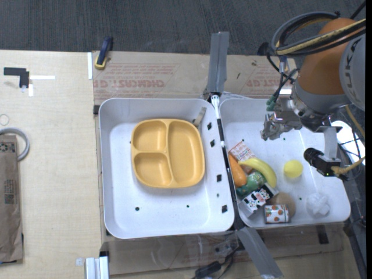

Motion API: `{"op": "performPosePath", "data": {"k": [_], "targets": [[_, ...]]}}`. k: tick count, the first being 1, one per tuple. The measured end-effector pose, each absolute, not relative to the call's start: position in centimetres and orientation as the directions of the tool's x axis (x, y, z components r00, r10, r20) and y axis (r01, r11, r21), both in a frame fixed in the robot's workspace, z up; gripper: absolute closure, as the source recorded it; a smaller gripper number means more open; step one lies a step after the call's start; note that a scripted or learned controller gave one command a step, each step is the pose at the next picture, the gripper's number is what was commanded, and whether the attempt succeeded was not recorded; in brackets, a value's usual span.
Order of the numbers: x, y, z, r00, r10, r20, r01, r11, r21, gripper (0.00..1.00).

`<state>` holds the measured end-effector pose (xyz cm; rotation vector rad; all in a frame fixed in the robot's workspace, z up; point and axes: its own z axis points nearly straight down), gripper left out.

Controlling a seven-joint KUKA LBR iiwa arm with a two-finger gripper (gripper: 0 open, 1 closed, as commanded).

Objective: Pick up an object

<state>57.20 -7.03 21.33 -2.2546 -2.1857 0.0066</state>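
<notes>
Far left of frame: brown paper bag (10,196) on the bench, black bracket (17,74) upper left, small blue-yellow tool (104,52) top centre-left. None of it matters to the pick.

Left bin (113,214), centre-left: holds a yellow divided plate (168,153), three compartments, nothing in them.

Right bin (340,211), centre-right: candidate objects piled against its left wall, lower part. Snack packet (241,151) on top, carrot (236,171) just beside the wall, banana (260,168) touching it, something green (253,182) under the banana, black-white patterned item (256,197), small can (276,214) at the bottom edge of the pile. Yellow ball (293,168) sits apart, mid-bin. White crumpled thing (318,202) lower right, hard to see against the bin.

Gripper (273,129), upper part of the right bin, hangs from the grey-orange arm (325,57) entering upper right. Nothing visible between its fingers; how far open they are, can't tell from this angle. It's above bare bin floor, near but clear of the packet and the pile.

Risks, my read: straight down from here lands on bare floor, so an empty close. Going for the pile, objects overlap and touch, so fingers could hit two at once or shove things into the wall. Ball likely rolls off if nudged. Banana is curved and smooth, may slip. Cables (308,31) loop near the wrist; snag looks unlikely.
</notes>
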Motion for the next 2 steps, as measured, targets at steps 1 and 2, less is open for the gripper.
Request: {"op": "performPosePath", "data": {"k": [1, 2], "targets": [[57.2, -7.0, 21.3, 0.031, 1.000, -0.002, 1.000, -0.031, -0.004, 0.00], [59.8, -10.3, 16.7, -0.142, 0.990, -0.001, 0.990, 0.142, -0.004, 0.00]]}}
